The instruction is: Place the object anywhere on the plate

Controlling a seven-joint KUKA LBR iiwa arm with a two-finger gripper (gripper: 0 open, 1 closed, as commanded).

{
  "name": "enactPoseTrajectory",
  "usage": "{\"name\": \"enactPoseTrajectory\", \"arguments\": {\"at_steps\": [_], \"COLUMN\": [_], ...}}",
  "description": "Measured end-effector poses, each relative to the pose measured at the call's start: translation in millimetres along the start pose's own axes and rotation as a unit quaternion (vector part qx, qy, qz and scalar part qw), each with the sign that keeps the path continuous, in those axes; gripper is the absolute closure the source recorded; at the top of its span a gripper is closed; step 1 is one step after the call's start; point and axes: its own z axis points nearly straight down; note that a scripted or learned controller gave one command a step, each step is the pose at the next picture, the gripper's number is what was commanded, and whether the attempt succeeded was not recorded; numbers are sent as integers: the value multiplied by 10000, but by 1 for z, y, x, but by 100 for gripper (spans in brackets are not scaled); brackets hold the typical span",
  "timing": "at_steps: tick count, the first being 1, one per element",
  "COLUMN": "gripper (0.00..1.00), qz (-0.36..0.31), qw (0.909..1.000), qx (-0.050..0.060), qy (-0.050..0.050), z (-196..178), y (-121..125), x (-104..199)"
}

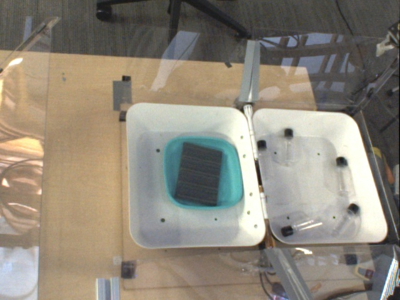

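A dark grey ribbed rectangular block (199, 174) lies flat on the teal plate (234, 179) in the middle of the left white bin (144, 186). The block sits slightly tilted and inside the plate's rim.
The right white bin (319, 130) holds a clear fixture with several black pegs (287, 132) near its corners. A grey metal bar (250, 74) runs up from the gap between the bins. An office chair base (181, 5) stands on the carpet beyond the bench.
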Motion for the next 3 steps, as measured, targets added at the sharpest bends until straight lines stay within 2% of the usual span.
{"name": "enactPoseTrajectory", "arguments": {"at_steps": [1,2,3], "gripper": [0,0,0], "qz": [837,1472,1569], "qw": [9965,9891,9876], "qx": [9,13,9], "qy": [-3,-5,2], "z": [-1,0,0], "y": [-18,-32,1], "x": [-32,-57,1]}}
